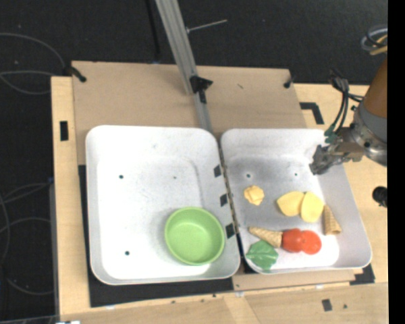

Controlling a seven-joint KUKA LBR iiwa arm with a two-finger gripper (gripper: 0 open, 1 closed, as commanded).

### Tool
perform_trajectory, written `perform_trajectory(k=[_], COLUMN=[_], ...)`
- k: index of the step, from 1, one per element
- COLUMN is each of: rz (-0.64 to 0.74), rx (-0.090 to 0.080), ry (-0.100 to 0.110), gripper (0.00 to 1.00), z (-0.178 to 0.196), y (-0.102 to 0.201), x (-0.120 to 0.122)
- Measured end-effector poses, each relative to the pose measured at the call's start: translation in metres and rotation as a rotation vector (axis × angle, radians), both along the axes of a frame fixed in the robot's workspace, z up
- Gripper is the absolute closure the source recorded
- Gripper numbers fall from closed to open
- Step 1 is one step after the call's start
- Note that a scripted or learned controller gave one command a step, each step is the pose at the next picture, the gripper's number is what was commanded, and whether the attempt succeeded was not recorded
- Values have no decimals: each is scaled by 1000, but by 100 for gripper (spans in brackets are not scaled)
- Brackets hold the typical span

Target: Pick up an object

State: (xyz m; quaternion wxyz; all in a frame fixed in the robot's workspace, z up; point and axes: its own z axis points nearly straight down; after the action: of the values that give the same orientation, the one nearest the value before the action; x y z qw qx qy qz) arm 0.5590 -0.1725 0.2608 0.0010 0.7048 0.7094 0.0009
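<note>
Hovering over the far right corner of the right-hand shallow white bin [270,150], your dark two-finger gripper [318,165] hangs at the end of the grey arm [370,132] that reaches in from the counter's right edge. At this slant it reads as one dark shape, so you cannot tell whether it is spread or clenched, and nothing is visibly caught in it.

It sits above bare bin floor, well apart from the toys, which looks to me like a start-of-approach pose: high and off to one side, leaving you a clean drop onto whichever piece you choose.

Now your candidates, all clustered toward the near edge of that right bin:
- The small yellow lumpy toy [254,195] lies alone near the divide between the bins and looks the easiest to take.
- The two rounded yellow plastic pieces [301,205] lie touching each other, nearest the gripper.
- Just beside them, toward the right wall, lies the tan waffle-patterned cone [331,219].
- The red tomato-like toy [302,241] touches the orange carrot-shaped cone [266,235].
- The green leafy plastic piece [262,254] is tucked in the near left corner against the rim, likely a tight spot.

Over in the left-hand white bin [104,154], the light green plastic bowl [194,235] stands upright near the near right corner, with nothing visible inside it. The pick has not yet begun.
</note>
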Motion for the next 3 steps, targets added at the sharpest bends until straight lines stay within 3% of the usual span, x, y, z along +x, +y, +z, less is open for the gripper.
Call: perform_trajectory(k=[3], rz=[2], rx=[3], ry=[2], gripper=[100], z=[-17], y=[164], x=[-7])
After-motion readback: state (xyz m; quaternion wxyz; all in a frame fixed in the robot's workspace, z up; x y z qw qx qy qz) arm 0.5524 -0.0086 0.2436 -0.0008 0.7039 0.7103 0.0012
